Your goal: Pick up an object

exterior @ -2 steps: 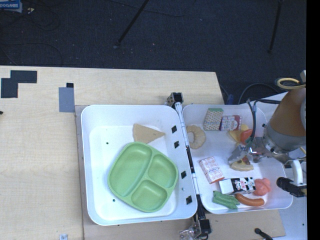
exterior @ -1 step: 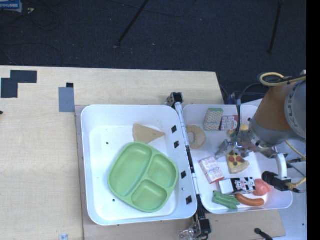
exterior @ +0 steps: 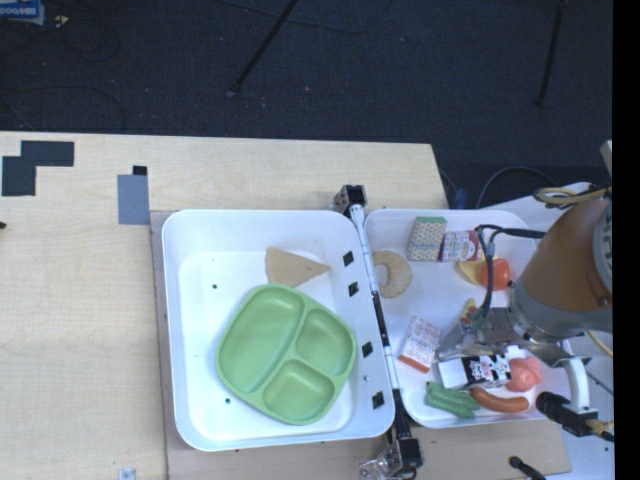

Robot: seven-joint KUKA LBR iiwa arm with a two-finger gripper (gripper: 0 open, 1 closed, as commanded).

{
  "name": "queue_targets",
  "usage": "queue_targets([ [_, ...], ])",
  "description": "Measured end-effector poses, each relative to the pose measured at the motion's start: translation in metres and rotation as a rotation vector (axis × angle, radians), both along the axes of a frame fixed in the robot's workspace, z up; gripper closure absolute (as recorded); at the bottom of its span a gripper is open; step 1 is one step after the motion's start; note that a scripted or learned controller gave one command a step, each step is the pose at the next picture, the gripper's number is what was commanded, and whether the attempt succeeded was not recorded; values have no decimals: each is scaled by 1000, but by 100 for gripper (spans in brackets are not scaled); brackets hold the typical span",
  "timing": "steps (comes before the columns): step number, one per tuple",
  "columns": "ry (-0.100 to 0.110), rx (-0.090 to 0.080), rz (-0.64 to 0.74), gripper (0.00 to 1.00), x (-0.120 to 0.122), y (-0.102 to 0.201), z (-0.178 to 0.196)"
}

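The grey and orange arm [exterior: 565, 268] reaches over the right bin [exterior: 445, 223] from the right. Its gripper [exterior: 468, 336] hangs low over the bin's middle, beside a red and white packet [exterior: 420, 343] and just above a black and white box [exterior: 478, 370]. Around it lie a green pod [exterior: 450, 400], a brown sausage [exterior: 500, 402], a pink-red toy [exterior: 525, 373], a tan ring [exterior: 390, 273], a speckled box [exterior: 427, 238], a pink packet [exterior: 458, 246] and an orange piece [exterior: 494, 272]. Nothing visibly hangs from the gripper.
The left bin [exterior: 185, 268] holds a green divided plate [exterior: 288, 353] and a tan wedge [exterior: 294, 265]. A black-marked divider rail [exterior: 365, 298] runs between the bins. Wooden bench top [exterior: 70, 308] lies to the left; cables [exterior: 510, 180] trail behind the right bin.
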State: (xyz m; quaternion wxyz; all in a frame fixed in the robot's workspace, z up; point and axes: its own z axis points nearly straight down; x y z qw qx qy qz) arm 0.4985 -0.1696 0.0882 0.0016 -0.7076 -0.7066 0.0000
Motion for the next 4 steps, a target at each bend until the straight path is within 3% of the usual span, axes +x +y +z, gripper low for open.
queue_targets([
  [1, -4, -2, 0, 0, -21, -32, 0],
  [2, -3, -1, 1, 0, 41, -18, 0],
  [3, 2, 1, 2, 100, 41, -18, 8],
  [4, 2, -1, 0, 100, -9, -38, 92],
])
